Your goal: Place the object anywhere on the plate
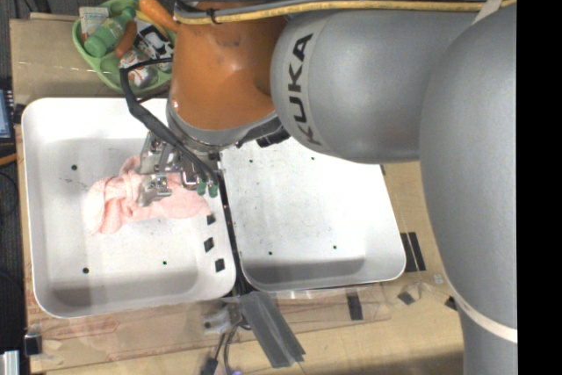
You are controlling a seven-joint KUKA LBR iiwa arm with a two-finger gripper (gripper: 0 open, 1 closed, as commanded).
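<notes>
on grey arm (369,75), "kuka" lettering, pink cloth (132,202) below

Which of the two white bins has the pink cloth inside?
The left bin: the pink cloth lies in it, under the hand. The right bin has none.

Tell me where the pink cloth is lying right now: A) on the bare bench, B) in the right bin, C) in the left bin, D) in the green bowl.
C: the pink cloth lies crumpled on the floor of the left bin, with the gripper right over its upper edge.
</notes>
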